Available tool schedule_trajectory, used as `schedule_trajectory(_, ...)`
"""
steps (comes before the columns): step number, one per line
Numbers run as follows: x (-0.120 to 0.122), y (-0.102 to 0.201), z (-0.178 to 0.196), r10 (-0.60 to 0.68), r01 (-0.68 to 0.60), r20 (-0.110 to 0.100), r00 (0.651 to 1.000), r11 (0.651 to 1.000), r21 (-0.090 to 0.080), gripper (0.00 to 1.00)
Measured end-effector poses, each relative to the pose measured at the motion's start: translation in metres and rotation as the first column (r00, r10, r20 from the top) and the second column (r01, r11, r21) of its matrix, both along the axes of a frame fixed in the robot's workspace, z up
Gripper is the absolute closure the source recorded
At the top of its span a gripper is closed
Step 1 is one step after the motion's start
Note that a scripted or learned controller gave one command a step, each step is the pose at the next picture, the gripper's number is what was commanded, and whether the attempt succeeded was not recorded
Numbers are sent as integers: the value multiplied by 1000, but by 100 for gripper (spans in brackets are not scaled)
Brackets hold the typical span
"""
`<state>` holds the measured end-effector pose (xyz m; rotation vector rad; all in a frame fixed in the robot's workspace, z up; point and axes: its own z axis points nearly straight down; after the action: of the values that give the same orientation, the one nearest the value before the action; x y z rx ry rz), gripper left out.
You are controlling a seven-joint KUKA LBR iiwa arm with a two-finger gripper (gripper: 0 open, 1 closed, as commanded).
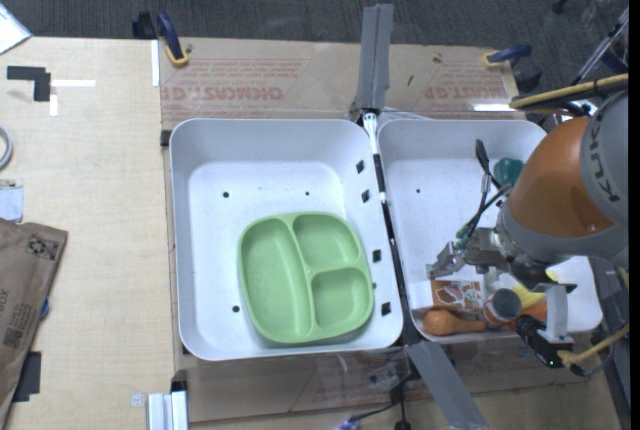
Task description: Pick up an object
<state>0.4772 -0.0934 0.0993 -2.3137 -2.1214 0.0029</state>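
**Operator:** Where are your jaws, and are they clenched on anything?

**Arm:** My jaws (468,256) hang low in the right bin (420,168), near its front edge, under my orange wrist band (560,188). I cannot tell whether they are released or clenched; my own wrist hides most of them, and I see nothing plainly held between them.

**Operator:** What lies closest?

**Arm:** Just beside and below me sits a cluster of small things at the bin's front: a printed red-and-white packet (458,296), an orange rounded piece (440,321) touching the front wall, and a yellow-and-grey item (512,301) to the right of the packet. Further back there is a dark-handled utensil (484,173) and something teal (510,168) partly behind my arm.

**Operator:** And the other bin?

**Arm:** The left bin (200,218) holds a green divided plate (303,275), lying flat, well apart from me.

**Operator:** How do you do this step well?

**Arm:** I judge the packet or the orange piece the likeliest target. The pile is crowded, so I should come straight down over one item, keep clear of the front wall, close only once the thing sits squarely between the jaws, then lift slowly. A flat packet may slip; the rounded piece may roll aside.
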Motion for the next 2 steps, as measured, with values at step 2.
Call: schedule_trajectory(2,1,0,-8,103,-103,4,995,995,-2,0)
